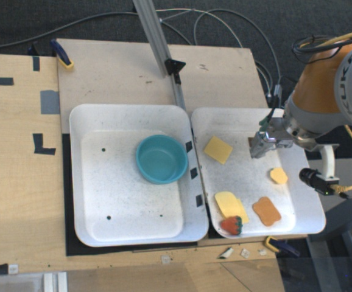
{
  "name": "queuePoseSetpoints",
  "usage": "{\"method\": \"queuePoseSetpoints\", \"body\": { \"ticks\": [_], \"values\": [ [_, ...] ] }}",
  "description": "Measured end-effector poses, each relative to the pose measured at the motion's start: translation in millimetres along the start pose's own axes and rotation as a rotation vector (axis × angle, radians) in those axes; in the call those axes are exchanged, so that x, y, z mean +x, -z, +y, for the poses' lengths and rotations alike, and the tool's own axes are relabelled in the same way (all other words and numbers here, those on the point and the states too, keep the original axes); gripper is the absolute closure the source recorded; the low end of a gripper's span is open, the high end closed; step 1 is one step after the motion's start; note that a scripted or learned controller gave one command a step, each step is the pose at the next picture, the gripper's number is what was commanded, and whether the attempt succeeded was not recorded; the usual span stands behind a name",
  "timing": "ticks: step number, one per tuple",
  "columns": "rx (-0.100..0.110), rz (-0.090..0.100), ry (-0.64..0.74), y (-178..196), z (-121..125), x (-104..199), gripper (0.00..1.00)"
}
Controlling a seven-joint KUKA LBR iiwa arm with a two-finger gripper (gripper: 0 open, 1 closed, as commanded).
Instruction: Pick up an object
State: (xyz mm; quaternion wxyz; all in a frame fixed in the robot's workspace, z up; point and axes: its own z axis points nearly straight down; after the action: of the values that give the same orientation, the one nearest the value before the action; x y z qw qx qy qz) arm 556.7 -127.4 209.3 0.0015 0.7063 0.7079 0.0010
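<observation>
Two glossy white bins (91,163); round teal bowl (161,158); metal gripper (260,149).

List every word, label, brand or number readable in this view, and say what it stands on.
"KU": partial grey lettering, turned sideways, on the arm's orange band at the frame's edge; the rest is cut off.
No readable text on the blue bowl, the two white bins, the foam pieces or the bench. The dark tape marks on the bench are shapes, not letters.
</observation>
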Motion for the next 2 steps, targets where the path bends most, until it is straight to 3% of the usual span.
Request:
{"method": "queuePoseSetpoints", "body": {
  "ticks": [1, 2],
  "values": [
    [0.000, 0.000, -0.001, 45, 1, 0, 1.00],
    [0.005, 0.002, 0.003, 39, -3, 45, 1.00]
  ]
}}
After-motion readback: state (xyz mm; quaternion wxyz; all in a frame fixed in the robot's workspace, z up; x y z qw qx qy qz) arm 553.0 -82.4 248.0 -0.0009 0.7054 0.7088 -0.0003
